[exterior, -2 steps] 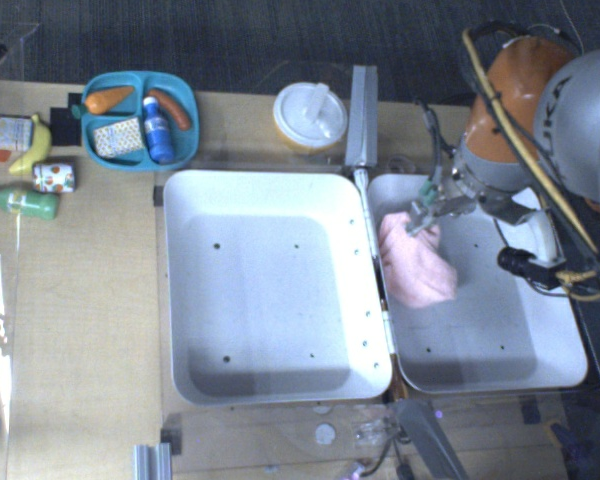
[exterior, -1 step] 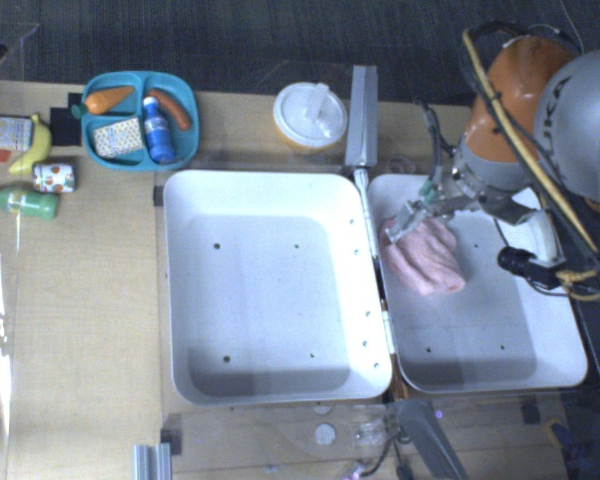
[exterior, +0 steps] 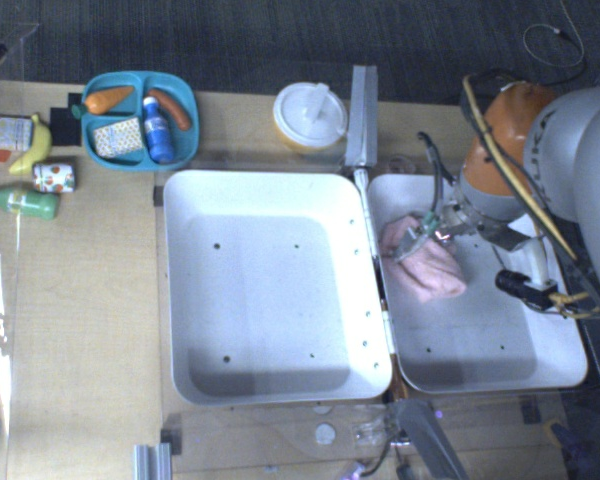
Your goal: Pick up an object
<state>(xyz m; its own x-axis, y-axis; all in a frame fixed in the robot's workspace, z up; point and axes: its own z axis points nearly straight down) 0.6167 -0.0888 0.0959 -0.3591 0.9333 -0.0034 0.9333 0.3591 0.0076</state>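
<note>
A crumpled pink cloth point(exterior: 428, 266) lies in the right white bin point(exterior: 480, 353), near that bin's upper left part. My gripper point(exterior: 433, 230) comes in from the right and is down at the cloth's upper edge, touching or nearly touching it. The grey wrist and its orange band point(exterior: 505, 133) hang above the bin's upper right corner and hide that corner.
The left white bin point(exterior: 270, 368) stands beside the right one. Behind the bins are a blue divided plate point(exterior: 185, 118) with toy food and a white lidded cup point(exterior: 310, 116). A banana point(exterior: 35, 146), a small can point(exterior: 54, 177) and a green bottle point(exterior: 20, 202) lie far left.
</note>
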